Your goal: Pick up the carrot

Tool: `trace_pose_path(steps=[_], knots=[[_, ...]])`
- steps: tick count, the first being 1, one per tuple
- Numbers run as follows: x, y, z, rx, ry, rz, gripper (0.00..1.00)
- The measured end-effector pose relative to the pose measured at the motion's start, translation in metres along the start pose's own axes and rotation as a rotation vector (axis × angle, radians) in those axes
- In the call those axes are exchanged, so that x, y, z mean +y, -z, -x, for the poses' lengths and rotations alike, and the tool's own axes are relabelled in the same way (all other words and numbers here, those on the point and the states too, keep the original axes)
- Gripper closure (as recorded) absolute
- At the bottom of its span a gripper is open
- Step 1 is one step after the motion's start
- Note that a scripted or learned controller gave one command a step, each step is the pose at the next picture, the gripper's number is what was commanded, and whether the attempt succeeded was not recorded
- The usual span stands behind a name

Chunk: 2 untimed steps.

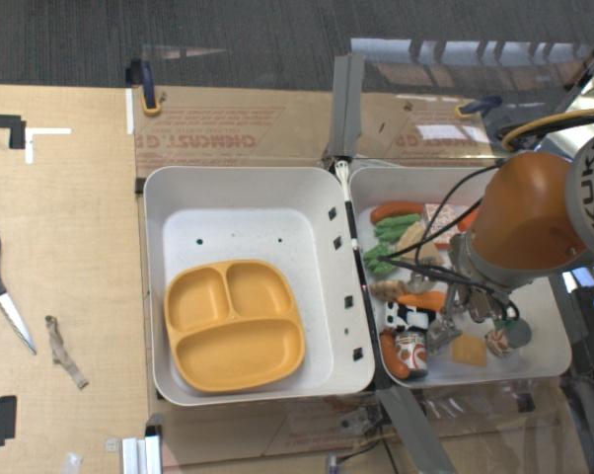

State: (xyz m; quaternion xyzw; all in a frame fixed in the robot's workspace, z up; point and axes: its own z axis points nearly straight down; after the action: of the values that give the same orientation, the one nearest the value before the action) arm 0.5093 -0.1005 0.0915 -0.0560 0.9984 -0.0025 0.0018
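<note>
Your yellow plate (pixel 236 324) sits alone in the left bin (pixel 240 189). The carrot (pixel 422 300) lies crowded among toys in the right bin (pixel 546 360), beside the gripper (pixel 453 326), whose grip you cannot tell. Neighbours could get snagged instead.

**A robot test bench, likely in a lab**

Two white bins (pixel 243 191) sit on a cardboard-covered bench (pixel 60 265), with dark carpet beyond. Left of the bins lie scissors (pixel 1 299) and black tape marks (pixel 6 128); behind them a clamp (pixel 144 87). The right bin holds toy food (pixel 401 235) under the arm (pixel 529 215).
</note>
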Motion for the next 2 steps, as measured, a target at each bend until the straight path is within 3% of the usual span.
trace_pose_path(steps=[1,2], knots=[[0.0008,0.0002,0.0002,0.0,0.003,-0.002,0.0],[-0.0002,0.001,0.0001,-0.006,0.117,-0.002,0.0]])
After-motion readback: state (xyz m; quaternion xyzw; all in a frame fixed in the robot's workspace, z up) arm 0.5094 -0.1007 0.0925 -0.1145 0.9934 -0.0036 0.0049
